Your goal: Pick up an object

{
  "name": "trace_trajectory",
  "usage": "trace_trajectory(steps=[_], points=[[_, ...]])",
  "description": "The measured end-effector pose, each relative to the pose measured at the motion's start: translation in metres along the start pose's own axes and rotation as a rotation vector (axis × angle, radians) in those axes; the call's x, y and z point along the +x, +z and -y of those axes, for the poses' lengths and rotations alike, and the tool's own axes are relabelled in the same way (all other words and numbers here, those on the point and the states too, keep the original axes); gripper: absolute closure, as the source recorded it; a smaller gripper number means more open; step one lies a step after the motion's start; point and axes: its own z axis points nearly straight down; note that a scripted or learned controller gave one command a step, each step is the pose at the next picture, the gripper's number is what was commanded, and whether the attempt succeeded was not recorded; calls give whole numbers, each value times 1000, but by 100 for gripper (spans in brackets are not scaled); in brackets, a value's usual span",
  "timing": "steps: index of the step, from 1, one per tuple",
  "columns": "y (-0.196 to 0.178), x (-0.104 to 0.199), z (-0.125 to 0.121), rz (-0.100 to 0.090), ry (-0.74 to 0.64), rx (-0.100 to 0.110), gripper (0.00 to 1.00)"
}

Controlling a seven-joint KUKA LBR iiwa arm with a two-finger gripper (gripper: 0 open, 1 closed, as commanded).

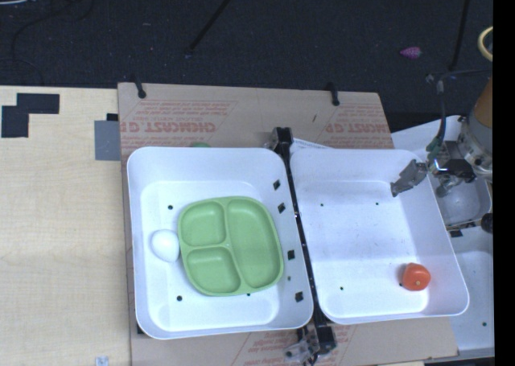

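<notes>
A small orange-red round object (416, 277) lies in the right bin (362, 308), near its front right corner. A green three-compartment plate (229, 244) lies flat in the left bin (153, 171), and a white egg-shaped object (165, 244) rests against the plate's left edge. My gripper (409, 177) hangs over the right bin's far right part, near its rim, well apart from the orange-red object. Nothing is seen in its hold.
The two bins sit on a cardboard sheet (249, 119) on the bench, joined by a black divider (295, 228). Pale wood bench surface (56, 236) lies to the left. Dark floor with cables lies behind.
</notes>
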Motion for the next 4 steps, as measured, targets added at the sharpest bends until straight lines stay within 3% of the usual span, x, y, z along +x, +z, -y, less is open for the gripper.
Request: trace_trajectory(steps=[2,3,4], points=[[103,-14,0,-1,1,4,0],[149,-7,-2,-2,-1,4,0],[136,-9,-3,-1,2,2,100]])
